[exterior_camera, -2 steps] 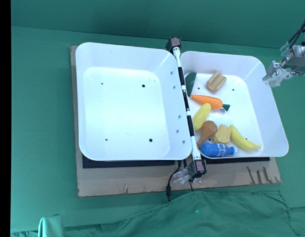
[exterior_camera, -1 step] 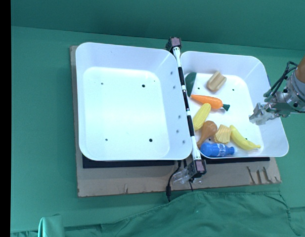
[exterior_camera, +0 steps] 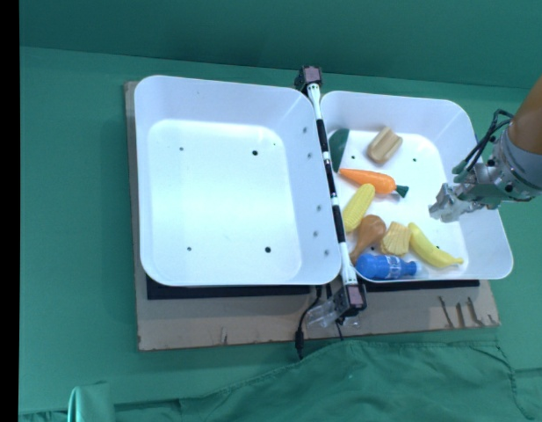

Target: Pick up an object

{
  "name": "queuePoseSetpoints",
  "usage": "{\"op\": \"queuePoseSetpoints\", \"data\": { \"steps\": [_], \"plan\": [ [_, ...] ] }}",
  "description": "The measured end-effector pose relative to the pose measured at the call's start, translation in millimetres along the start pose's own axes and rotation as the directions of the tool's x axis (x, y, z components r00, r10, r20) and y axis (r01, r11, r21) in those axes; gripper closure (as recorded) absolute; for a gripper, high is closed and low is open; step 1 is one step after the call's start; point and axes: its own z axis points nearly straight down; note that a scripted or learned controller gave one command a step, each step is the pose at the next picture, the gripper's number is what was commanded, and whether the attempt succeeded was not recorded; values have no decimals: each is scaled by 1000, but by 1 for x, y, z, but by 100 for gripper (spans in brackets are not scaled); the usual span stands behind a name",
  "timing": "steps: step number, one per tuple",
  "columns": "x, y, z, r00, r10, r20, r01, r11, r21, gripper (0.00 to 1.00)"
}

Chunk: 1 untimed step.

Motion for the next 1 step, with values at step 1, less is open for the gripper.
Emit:
{"op": "queuePoseSetpoints", "data": {
  "steps": [1],
  "plan": [
    [-23, 18, -64, 1000, 2, 5, -2, 1000, -10, 100]
  ]
}}
